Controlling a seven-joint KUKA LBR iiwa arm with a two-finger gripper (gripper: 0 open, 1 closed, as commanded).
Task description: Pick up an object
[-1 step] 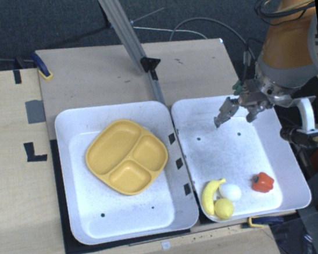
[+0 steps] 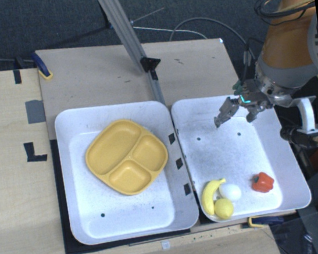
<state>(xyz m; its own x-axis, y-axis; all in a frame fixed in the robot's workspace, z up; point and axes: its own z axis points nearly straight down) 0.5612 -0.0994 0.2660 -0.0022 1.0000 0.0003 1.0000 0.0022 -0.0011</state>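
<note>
Two shallow white bins sit side by side on a pale wooden bench. The left bin (image 2: pixel 70 165) holds a yellow divided plate (image 2: pixel 126 156) with three compartments, lying near the bin's middle. The right bin (image 2: pixel 280 153) holds a small cluster at its near left corner: a yellow banana (image 2: pixel 210 192) curving beside a white ball (image 2: pixel 231 192), with a yellow lemon (image 2: pixel 223 208) touching both. A red pepper-like object (image 2: pixel 262 182) lies apart from them, toward the near right corner. The grey and orange arm reaches in from the right, and its gripper (image 2: pixel 238 112) hovers over the right bin's far edge, fingers spread apart with nothing between them, well away from the objects.
</note>
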